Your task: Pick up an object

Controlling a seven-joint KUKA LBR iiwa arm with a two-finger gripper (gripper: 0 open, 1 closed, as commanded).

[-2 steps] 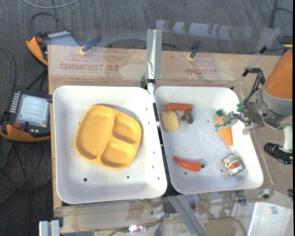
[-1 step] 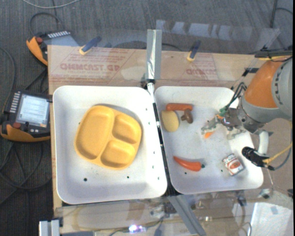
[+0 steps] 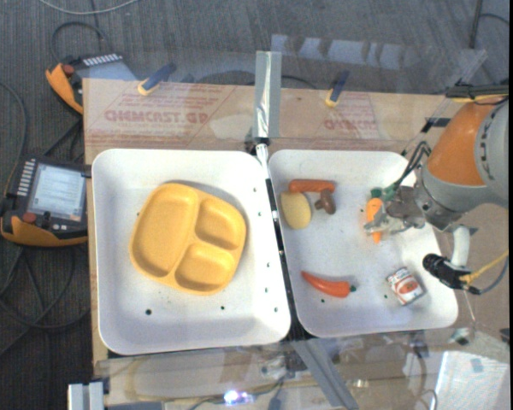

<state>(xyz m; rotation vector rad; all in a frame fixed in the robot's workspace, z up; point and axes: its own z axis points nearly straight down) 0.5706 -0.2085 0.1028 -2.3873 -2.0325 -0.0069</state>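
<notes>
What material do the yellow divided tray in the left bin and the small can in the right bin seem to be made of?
The yellow divided tray looks like moulded plastic: even colour, rounded compartments, soft sheen. The small red-and-white can seems to be metal with a printed label, judging by its pale shiny end, though it is too small to be certain.

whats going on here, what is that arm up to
A grey arm with an orange band reaches in from the right over the right bin. Its gripper is low at the bin's right side, right at a small orange carrot-like piece; whether it has hold of it cannot be told. A red chili, a potato, a sausage and a small can lie loose in that bin. The left bin holds a yellow divided tray.
</notes>
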